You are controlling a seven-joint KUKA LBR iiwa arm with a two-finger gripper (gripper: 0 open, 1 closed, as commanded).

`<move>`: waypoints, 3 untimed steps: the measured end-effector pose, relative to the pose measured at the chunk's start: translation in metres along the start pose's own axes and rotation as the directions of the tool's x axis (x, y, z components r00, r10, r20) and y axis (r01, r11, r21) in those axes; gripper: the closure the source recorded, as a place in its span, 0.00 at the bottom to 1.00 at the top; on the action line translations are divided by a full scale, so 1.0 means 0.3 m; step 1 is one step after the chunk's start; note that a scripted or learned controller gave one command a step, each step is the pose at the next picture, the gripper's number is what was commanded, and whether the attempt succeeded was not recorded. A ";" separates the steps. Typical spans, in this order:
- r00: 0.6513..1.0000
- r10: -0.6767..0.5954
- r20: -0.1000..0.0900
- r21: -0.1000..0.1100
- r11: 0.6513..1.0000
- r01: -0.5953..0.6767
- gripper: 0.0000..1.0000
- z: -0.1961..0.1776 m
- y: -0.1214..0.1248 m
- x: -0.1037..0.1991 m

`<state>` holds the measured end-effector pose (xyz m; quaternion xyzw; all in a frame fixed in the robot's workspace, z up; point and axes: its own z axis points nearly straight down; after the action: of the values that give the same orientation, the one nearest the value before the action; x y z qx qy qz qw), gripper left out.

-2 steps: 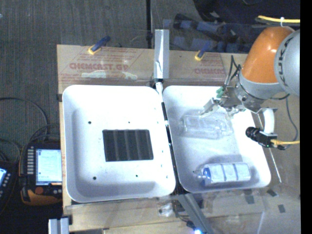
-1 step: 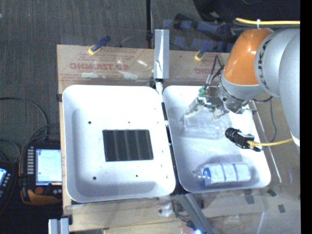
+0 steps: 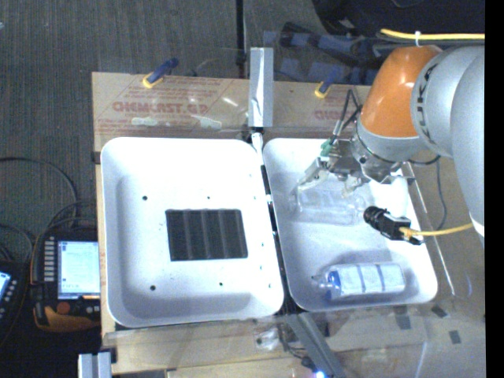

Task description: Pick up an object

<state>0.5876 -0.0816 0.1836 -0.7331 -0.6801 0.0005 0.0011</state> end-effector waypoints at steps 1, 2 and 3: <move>1.000 0.000 0.000 0.000 1.000 0.000 0.00 0.000 0.000 0.000; 0.995 0.102 0.000 0.001 0.995 -0.102 0.00 0.001 -0.068 -0.031; 1.000 -0.026 0.003 -0.002 1.000 0.026 0.00 -0.025 -0.063 -0.190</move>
<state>0.5644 -0.1372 0.1911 -0.7243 -0.6895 0.0010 -0.0006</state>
